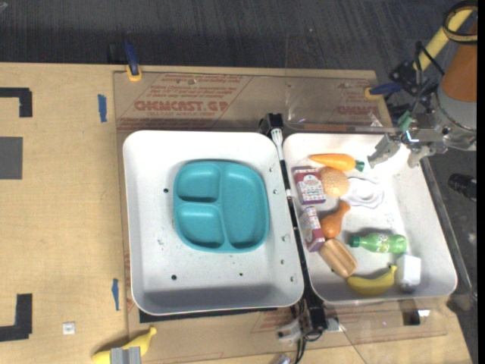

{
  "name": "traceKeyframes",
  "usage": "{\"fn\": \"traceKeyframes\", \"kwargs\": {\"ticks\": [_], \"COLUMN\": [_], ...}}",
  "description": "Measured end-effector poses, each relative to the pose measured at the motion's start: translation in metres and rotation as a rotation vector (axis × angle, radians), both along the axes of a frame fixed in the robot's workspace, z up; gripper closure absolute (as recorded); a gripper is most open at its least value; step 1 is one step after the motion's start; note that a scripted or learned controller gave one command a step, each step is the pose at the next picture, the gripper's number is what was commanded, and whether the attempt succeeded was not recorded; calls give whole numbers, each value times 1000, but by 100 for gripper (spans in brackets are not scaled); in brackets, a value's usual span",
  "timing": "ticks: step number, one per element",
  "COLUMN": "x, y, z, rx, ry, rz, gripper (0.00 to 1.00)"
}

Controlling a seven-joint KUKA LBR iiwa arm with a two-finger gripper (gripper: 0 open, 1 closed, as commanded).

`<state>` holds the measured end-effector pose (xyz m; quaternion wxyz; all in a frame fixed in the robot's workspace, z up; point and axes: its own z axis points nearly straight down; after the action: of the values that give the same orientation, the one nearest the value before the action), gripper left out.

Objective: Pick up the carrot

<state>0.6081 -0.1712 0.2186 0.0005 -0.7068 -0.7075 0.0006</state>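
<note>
Fingers spread, grasping nothing, I see | carrot far in right bin, left of fingers

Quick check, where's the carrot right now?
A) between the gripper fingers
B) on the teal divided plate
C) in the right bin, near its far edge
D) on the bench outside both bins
C: the carrot lies in the right bin near the far edge, above the bun, with the gripper off to its right, not on it.
</note>
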Motion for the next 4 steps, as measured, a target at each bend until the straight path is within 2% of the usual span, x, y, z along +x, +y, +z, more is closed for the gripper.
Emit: {"fn": "traceKeyframes", "kwargs": {"ticks": [1, 2, 3, 4], "x": [-54, -47, -57, 60], "y": [38, 59, 65, 69], "z": [-108, -121, -126, -131], "rx": [-1, -7, -6, -2], "ry": [-7, -23, -21, -2], "rz": [119, 29, -206, -184], "gripper": [0, 0, 0, 0]}}
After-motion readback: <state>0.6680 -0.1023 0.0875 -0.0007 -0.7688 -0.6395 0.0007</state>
